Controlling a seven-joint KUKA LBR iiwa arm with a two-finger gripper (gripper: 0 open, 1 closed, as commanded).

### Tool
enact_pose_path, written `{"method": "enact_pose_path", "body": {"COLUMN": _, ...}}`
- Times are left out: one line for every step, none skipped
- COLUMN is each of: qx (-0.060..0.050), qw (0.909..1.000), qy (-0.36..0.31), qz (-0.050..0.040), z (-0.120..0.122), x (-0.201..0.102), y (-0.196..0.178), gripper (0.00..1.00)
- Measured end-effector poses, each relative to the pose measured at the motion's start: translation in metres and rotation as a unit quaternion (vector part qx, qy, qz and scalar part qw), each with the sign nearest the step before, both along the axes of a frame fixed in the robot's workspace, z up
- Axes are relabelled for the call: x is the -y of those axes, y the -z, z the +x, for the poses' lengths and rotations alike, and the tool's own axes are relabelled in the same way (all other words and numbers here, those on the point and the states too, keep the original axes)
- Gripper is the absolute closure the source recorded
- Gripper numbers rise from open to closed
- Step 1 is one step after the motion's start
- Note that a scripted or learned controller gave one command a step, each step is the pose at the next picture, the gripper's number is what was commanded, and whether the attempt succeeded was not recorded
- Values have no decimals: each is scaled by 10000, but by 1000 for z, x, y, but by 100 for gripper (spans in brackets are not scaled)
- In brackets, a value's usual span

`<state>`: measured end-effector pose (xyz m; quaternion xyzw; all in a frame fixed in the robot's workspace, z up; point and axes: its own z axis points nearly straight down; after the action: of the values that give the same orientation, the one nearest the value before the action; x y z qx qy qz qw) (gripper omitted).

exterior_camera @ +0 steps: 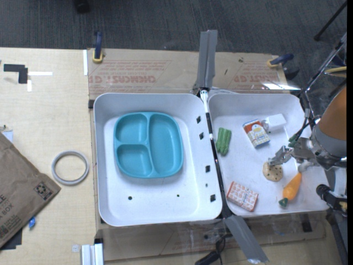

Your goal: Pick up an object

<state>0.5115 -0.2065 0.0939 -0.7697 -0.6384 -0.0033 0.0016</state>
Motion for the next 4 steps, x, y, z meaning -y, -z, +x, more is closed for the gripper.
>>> {"method": "enact_pose_path", "body": {"qx": -2, "qw": 9999, "qy": -129, "qz": -24, "z": -32, "x": -1, "y": 0, "gripper": 0}}
{"method": "enact_pose_path", "body": {"qx": 3, "qw": 9999, "qy": -120, "qz": -21, "z": -31, "x": -1, "y": -8, "gripper": 100}}
{"method": "enact_pose_path", "body": {"qx": 1, "qw": 9999, "qy": -121, "qz": -20, "z": -32, "x": -1, "y": -8, "gripper": 0}}
{"method": "enact_pose_path", "body": {"qx": -20, "qw": 9965, "qy": -831, "qz": -37, "z": 83, "x": -37, "y": 3, "gripper": 0}}
